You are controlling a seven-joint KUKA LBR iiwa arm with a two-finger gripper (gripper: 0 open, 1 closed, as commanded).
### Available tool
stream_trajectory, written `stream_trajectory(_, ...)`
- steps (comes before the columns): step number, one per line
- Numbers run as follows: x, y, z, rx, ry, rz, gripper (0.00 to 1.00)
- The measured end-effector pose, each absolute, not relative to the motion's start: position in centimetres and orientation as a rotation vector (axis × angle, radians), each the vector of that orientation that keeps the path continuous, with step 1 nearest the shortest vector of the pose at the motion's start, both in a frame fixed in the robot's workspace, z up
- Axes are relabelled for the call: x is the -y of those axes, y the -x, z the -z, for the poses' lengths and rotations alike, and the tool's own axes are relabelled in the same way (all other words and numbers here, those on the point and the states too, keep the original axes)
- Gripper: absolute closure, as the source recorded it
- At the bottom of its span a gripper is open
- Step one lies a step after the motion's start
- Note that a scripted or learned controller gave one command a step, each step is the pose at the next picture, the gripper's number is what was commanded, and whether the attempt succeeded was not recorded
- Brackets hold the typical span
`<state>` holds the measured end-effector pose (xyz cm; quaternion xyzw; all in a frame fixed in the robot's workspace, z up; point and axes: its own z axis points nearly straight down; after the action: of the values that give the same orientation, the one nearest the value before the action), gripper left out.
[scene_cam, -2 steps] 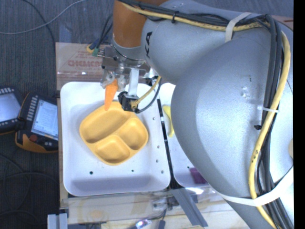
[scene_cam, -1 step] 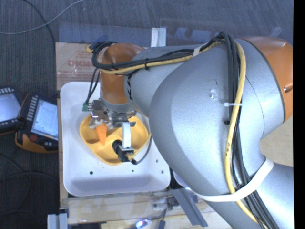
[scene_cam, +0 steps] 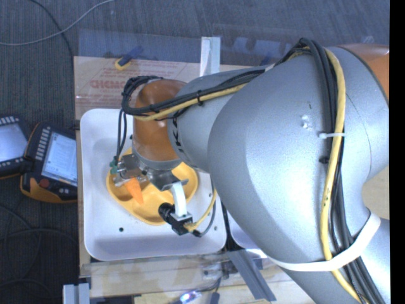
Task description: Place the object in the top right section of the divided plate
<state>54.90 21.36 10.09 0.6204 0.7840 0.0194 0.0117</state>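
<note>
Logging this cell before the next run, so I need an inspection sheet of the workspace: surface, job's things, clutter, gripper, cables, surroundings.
Surface: left white bin on the bench.
Job's things: yellow divided plate in the left bin, mostly under the wrist; an orange object lies on it, section unclear.
Clutter: nothing seen.
Gripper: gripper low over the plate; hidden by the wrist.
Cables: black and yellow cables along the arm.
Surroundings: teach pendant on the dark carpet at left.

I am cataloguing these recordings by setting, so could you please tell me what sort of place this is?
Probably a robotics lab test cell: a large grey robot arm with bundled cables works over a shallow white bin, and a yellow handheld control pendant lies on dark carpet.
</note>
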Motion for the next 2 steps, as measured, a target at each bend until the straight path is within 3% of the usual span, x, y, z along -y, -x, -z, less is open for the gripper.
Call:
stream_trajectory(1, -17.8, -49.6, -10.1, -2.672, -1.599, -0.072, 1.0)
stream_trajectory(2, -10.6, -50.7, -16.6, -2.753, -1.515, 0.001, 1.0)
